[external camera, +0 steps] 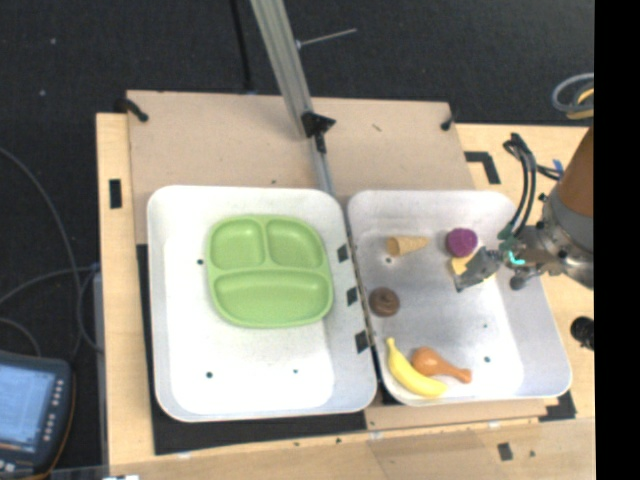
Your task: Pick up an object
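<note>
Yellow piece (459,265), small and flat, lies in the right bin (500,368) just left of the gripper (474,271), and it looks like the likeliest thing to be picked, though at this size I cannot tell whether the fingertips touch it or merely sit beside it. Whether the jaws stand wide or narrow cannot be told either; the dark finger block hides the gap. A purple ball (461,240) sits touching or nearly touching the yellow piece on its far side, so a grasp here may catch both. Farther left lies a cone (407,245), its long axis running left to right with the tip toward the right. Nearer and left, close to the bin's left wall, sits a brown round thing (384,301). At the near edge a banana (410,370) and an orange drumstick-shaped toy (439,364) lie side by side, well apart from the gripper. The left bin (180,368) holds a green divided plate (270,271).
</note>
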Controlling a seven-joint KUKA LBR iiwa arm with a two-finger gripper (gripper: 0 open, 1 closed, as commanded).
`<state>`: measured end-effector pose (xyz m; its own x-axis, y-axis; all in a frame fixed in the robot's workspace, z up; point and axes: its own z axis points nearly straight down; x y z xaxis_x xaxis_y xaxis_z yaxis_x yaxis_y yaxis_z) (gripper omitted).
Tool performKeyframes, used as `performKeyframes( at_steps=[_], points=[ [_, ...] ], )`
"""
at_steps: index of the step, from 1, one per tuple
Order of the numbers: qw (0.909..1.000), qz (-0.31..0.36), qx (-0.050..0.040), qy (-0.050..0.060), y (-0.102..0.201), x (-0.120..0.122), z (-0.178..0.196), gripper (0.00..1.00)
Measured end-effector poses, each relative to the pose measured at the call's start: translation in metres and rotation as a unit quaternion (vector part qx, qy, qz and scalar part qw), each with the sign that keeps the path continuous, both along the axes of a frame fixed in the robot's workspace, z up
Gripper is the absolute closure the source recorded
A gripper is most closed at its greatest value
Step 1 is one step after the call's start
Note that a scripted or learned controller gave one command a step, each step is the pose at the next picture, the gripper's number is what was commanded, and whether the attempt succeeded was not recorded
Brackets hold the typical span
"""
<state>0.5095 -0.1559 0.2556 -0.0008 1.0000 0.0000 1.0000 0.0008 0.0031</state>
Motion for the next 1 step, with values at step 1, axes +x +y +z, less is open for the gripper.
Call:
performKeyframes(
  at_steps=[1],
  points=[
    [1.0, -0.002, -0.0005, 0.003, 0.0015, 0.0098, -0.0505, 0.0]
  ],
)
